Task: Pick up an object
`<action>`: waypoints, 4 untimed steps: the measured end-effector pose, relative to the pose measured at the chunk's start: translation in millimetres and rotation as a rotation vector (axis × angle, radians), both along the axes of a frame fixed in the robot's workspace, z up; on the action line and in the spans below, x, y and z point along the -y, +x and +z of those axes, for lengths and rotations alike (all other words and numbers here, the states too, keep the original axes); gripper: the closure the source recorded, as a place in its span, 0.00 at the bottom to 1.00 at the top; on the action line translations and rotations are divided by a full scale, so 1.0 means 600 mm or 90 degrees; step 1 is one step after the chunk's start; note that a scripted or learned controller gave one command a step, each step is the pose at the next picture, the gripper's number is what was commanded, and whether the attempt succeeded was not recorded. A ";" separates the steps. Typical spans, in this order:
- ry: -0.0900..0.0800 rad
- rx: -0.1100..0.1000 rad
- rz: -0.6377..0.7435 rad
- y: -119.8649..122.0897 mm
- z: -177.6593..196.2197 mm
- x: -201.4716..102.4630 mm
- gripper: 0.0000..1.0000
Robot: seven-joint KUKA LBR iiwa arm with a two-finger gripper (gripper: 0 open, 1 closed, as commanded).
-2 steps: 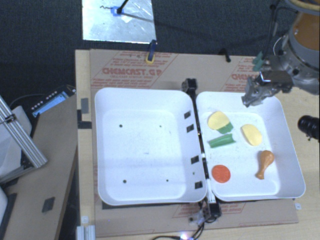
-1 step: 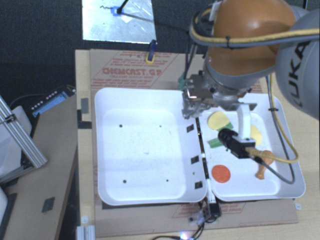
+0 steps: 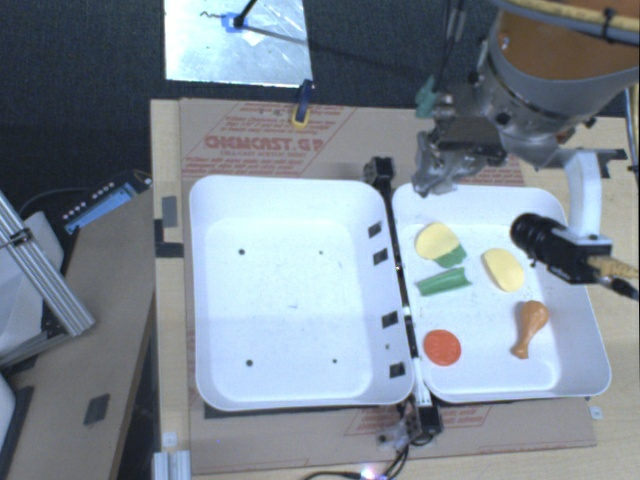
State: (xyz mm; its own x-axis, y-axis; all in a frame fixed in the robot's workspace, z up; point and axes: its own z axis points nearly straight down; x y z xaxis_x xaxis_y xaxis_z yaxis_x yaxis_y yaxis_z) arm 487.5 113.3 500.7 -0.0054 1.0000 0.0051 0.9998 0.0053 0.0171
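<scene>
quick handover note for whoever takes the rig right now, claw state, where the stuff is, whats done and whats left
Claw: above the far left corner of the right bin, nothing seen in it.
In the right bin: yellow piece, green piece, second yellow piece, red disc, drumstick.
Done: nothing picked yet.
Left: choose an object, lower, grasp, lift.

Two bins sitting side by side on bench; L bin (image 3: 290, 298) lying at 9 o'clock of R bin (image 3: 575, 363). In R bin: chip (image 3: 436, 239) lying toward 10 o'clock, bean (image 3: 443, 282) just at its 6, touching or nearly so. Second chip (image 3: 504, 269) lying at bean's 3 o'clock. Drumstick (image 3: 529, 327) lying at that chip's 6. Tomato slice (image 3: 442, 347) lying toward 7 o'clock, at drumstick's 9. Gripper (image 3: 437, 181) hanging over R bin's 11 o'clock corner.
</scene>
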 end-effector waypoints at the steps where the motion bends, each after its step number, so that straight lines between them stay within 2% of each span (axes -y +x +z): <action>1: -0.002 -0.008 0.002 -0.002 0.023 -0.060 1.00; 3: -0.001 -0.009 0.001 -0.002 0.058 -0.176 1.00; 4: -0.002 -0.010 0.001 -0.002 0.057 -0.203 1.00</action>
